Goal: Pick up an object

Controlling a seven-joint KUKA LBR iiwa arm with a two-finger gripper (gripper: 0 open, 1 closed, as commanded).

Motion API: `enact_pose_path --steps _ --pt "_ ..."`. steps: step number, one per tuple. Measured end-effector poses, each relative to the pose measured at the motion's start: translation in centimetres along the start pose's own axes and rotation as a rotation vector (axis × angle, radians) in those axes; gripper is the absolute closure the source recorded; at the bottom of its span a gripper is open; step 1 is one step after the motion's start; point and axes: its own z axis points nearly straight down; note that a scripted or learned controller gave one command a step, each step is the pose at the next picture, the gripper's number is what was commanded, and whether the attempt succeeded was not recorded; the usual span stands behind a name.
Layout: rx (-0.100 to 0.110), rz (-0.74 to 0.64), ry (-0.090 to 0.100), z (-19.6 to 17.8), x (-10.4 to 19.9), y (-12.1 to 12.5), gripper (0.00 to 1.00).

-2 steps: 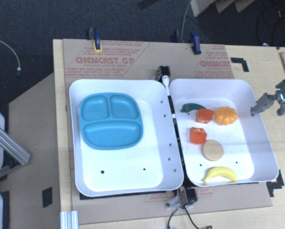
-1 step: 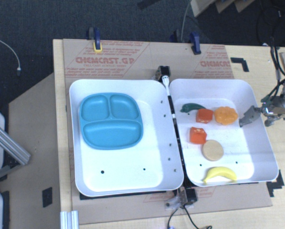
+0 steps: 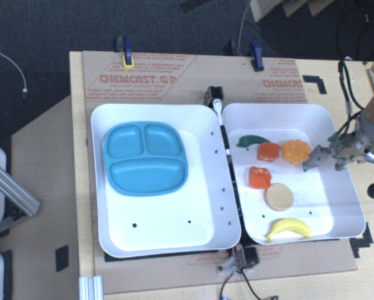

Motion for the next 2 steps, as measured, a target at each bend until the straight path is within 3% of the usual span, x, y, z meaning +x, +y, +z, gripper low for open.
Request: enact_pose_path --steps 1,2 --pt "0.003 0.001 0.001 6.3 0.2 -0.6 0.0" --pt "-0.005 0.0 -0.003 4.8 0.1 -0.4 1.0"
